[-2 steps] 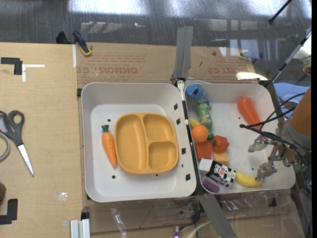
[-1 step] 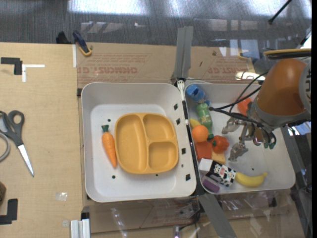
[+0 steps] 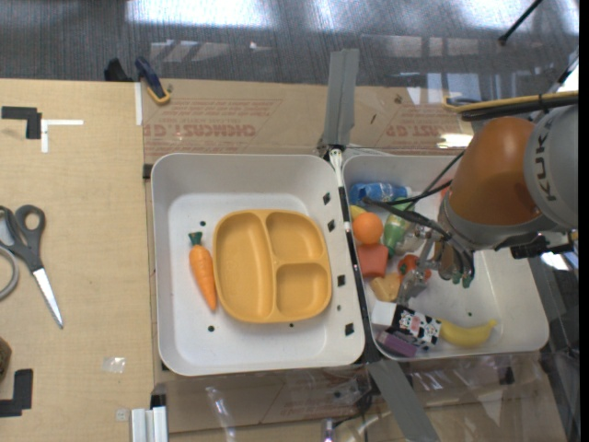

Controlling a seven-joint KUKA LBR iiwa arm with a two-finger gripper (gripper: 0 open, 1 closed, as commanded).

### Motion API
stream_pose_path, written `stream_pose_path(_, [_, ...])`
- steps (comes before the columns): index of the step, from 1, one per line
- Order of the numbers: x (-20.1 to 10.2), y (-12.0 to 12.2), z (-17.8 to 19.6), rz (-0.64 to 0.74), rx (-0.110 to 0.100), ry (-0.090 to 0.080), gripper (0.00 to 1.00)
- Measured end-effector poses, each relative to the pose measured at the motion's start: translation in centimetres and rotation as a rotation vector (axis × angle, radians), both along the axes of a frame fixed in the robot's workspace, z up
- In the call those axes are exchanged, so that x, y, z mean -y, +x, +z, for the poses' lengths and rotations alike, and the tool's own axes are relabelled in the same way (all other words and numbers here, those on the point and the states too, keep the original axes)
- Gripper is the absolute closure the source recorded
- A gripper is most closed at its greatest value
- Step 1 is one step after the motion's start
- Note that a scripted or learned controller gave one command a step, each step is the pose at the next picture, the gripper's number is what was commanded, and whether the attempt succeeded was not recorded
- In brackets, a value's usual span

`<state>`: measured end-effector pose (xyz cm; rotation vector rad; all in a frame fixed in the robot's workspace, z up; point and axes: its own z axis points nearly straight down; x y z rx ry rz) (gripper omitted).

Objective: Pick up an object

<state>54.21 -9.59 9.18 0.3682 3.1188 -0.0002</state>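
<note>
I see a tan bench (image 3: 74, 274) with scissors (image 3: 32, 256) by its left edge and cardboard (image 3: 239, 122) behind two white bins; the left bin (image 3: 175, 339) holds a yellow divided plate (image 3: 273, 265) and a carrot (image 3: 202, 273) toward its left wall. My arm (image 3: 502, 178) hangs over the right bin (image 3: 515, 307), gripper (image 3: 440, 270) lowered near its middle among small toys, and I cannot tell its grip. An orange (image 3: 366, 227) sits by that bin's left wall, a banana (image 3: 467, 331) near its front edge.

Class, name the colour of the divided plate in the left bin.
The divided plate is yellow-orange, seen clearly in the camera view.
</note>
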Motion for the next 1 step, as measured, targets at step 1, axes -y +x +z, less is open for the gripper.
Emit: stream_pose_path(1, [-0.29,0.81,0.03,-0.209,0.001,0.0,0.0])
